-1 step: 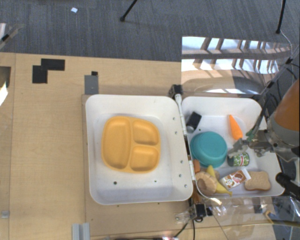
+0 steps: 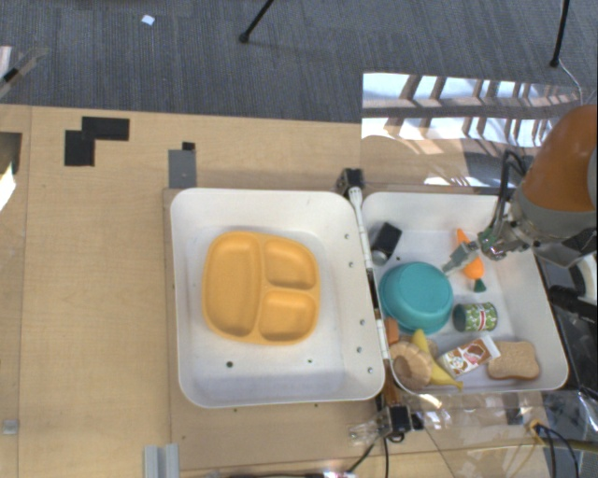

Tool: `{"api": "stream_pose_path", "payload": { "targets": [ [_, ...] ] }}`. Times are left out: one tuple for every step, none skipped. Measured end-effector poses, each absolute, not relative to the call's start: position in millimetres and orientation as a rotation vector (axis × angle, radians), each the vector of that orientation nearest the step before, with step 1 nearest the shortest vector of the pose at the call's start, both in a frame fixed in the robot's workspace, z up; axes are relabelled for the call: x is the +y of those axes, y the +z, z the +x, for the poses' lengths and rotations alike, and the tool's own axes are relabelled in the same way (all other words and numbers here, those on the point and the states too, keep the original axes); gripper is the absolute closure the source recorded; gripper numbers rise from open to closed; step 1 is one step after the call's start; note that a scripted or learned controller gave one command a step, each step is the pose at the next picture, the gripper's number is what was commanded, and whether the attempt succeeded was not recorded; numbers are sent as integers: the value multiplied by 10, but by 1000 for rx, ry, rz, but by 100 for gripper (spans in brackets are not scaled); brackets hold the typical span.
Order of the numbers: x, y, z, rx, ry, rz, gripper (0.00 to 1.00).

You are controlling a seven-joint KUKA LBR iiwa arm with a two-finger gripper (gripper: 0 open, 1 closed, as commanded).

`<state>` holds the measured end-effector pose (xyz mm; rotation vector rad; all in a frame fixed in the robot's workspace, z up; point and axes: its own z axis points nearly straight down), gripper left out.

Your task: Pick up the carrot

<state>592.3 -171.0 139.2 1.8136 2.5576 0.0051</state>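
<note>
- We see the hand [image 2: 478, 248] low over the right bin [image 2: 551, 322]; whether it is apart or together, we cannot tell.
- The carrot [image 2: 476, 269] lies just below it, beside a teal bowl [image 2: 417, 294].

This was a robotics lab or test cell, not a home or kitchen. A plain pale wooden bench [image 2: 84, 308] stood on grey carpeted flooring [image 2: 187, 47], with thin black stand legs [image 2: 257, 23] planted on the carpet behind it. Two shallow white bins [image 2: 187, 280] sat side by side, fixed together along a hinged metal strip [image 2: 366, 271], with black brackets and markers [image 2: 93, 138] fastened to the benchtop. Loose cables [image 2: 561, 453] trailed off the near corner. The items in the bins were toy foods and play dishes, such as a yellow divided plate [image 2: 262, 285] and a teal bowl [image 2: 418, 294]. A grey and orange industrial arm [image 2: 565, 177] reached in from the right.
</note>
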Motion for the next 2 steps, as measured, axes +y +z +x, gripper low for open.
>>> {"api": "stream_pose_path", "payload": {
  "targets": [
    [-2022, 894, 6243, 2421, 8, 1983, 0],
    [-2004, 1040, 6285, 2418, 19, 1969, 100]
  ]
}}
